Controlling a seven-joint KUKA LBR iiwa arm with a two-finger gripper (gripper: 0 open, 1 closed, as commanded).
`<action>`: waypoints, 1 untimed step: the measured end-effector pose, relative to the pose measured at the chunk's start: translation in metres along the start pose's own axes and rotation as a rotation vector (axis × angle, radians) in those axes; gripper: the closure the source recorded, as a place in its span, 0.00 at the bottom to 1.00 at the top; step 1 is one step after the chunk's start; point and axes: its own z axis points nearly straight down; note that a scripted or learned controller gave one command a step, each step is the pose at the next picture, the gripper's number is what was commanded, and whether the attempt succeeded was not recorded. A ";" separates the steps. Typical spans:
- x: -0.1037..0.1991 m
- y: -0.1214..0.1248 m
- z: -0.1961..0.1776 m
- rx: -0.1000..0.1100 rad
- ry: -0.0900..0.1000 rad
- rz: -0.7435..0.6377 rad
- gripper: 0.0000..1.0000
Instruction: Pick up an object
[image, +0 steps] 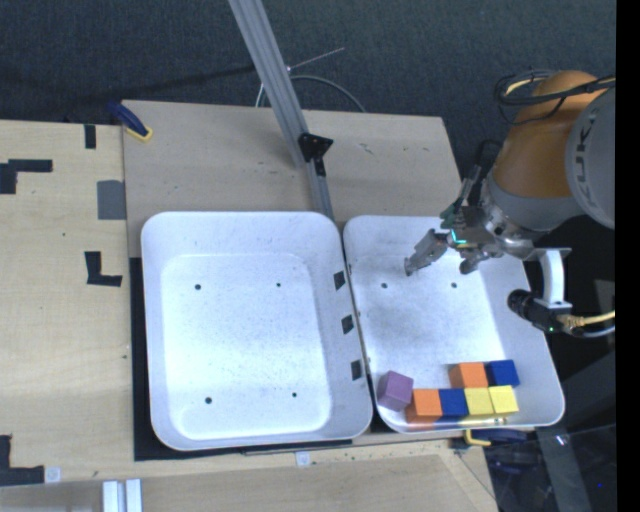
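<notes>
Overhead, the gripper (440, 256) hangs with jaws spread wide and holding nothing above the right bin (420, 320), whose near edge carries a left-to-right row of blocks (462, 394).

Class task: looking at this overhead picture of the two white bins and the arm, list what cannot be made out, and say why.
- Tool, camera view: whether anything sits between its fingers; too small and blurred.
- Cluster of small coloured blocks in the right shallow white bin: exact count and stacking; they crowd together.
- Grey and orange arm: its base, cut off by the right edge.
</notes>
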 end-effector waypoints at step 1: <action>0.011 0.013 0.084 0.007 0.000 0.000 0.00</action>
